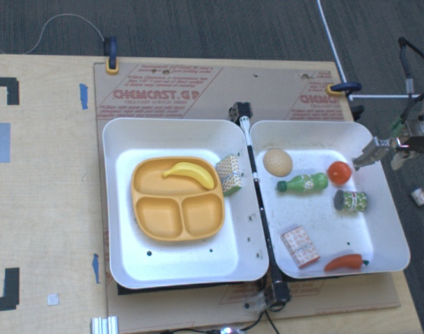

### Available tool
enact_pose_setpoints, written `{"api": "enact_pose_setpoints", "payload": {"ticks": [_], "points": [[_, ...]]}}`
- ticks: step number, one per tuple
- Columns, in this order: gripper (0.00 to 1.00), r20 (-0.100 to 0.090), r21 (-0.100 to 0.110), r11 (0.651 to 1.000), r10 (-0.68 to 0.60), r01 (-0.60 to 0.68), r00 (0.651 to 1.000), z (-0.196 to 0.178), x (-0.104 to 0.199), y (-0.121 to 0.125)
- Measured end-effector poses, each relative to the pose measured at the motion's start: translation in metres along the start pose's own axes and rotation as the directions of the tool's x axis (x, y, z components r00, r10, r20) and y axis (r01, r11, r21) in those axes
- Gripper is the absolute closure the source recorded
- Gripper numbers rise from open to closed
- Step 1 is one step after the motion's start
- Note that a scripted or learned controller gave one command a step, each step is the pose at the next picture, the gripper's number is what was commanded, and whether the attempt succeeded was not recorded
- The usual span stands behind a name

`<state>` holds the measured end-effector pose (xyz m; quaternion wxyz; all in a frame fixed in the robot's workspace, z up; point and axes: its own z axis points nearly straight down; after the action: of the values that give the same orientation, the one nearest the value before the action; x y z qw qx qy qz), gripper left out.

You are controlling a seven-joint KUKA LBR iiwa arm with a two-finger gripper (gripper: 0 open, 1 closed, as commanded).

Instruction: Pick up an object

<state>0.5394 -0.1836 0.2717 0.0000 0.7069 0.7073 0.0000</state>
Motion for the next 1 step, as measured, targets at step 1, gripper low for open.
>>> {"api": "enact_pose_setpoints", "payload": {"ticks": [1], "points": [[0.0, 0.006, -0.016, 1.0, -0.001, 0.001, 1.0, 0.1378, -0.0024, -0.0071]]}}
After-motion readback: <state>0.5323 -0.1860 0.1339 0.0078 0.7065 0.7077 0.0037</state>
